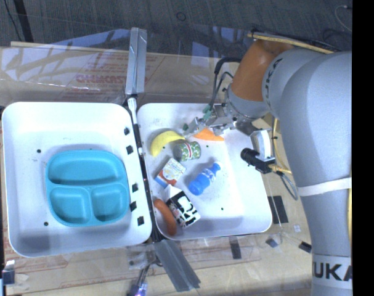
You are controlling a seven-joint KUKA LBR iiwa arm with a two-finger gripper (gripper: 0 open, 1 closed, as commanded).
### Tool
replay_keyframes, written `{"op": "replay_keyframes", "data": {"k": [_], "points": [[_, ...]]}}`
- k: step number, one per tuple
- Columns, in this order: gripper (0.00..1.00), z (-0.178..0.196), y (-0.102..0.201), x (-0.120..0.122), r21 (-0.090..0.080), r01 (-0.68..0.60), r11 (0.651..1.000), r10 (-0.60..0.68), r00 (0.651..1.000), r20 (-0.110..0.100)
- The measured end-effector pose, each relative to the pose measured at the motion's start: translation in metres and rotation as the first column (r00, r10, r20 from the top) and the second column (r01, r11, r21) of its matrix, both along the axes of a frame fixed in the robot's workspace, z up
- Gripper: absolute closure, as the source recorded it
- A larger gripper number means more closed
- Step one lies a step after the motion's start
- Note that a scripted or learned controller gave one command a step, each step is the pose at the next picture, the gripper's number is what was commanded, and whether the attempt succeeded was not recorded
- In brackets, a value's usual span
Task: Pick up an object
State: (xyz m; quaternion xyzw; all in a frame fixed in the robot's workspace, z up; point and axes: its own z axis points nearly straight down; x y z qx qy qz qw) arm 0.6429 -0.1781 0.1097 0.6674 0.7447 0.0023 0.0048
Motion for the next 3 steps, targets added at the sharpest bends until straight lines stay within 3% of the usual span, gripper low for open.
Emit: {"op": "replay_keyframes", "data": {"k": [1, 2, 3], "points": [[0.00, -0.016, -0.019, 0.004, 0.003, 0.005, 1.000, -0.005, 1.000, -0.007], [1.00, -0.006, -0.017, 0.005, 0.003, -0.001, 1.000, 0.001, 1.000, -0.010], [1.00, 0.112, 0.012, -0.020, 0.002, -0.313, 0.950, 0.313, 0.950, -0.010]]}}
